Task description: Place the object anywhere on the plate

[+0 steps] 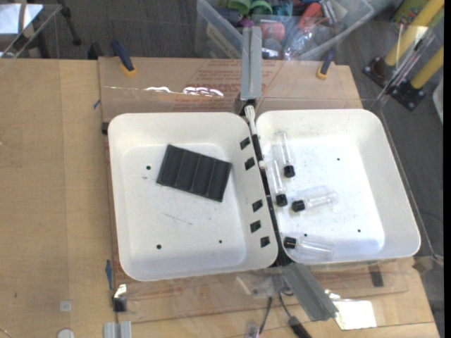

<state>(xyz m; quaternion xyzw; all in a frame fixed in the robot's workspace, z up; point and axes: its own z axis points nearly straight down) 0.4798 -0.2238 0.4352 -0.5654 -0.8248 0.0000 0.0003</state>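
Left bin (134, 259) holds dark plate (194, 172); right bin (394, 189) four vials (284, 153) (clear, black-capped).

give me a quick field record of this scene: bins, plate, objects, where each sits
left bin: shallow, white, holds the plate
plate: dark ribbed rectangle, lying flat in the upper middle of the left bin, slightly tilted, nothing on it
right bin: shallow, white, holds the vials
vials: four clear tubes with black caps, lying on their sides in the left half of the right bin
divider: where the bins meet, with a row of small black clips
background: clear tub of mixed coloured items behind the bins
task state: no vial on the plate yet
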